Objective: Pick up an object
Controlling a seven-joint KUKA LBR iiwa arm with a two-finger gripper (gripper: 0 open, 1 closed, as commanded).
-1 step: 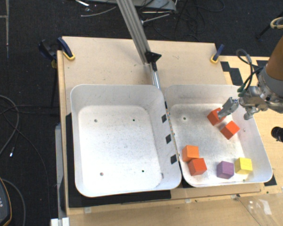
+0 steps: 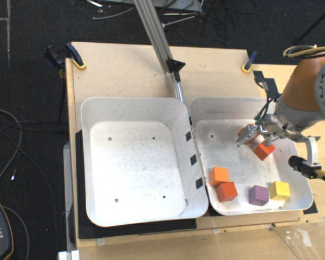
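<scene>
Gripping a red-orange block [image 2: 264,151] w/ my gripper [image 2: 258,141], over the right bin [image 2: 227,112]. Orange [image 2: 220,175], red [image 2: 227,191], purple [image 2: 258,195] & yellow [image 2: 280,190] blocks near front wall.

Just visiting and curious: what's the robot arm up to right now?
Gripper low in right bin, beside red-orange block. Grasp unconfirmed. Four other blocks lie nearer the front wall, apart.
</scene>
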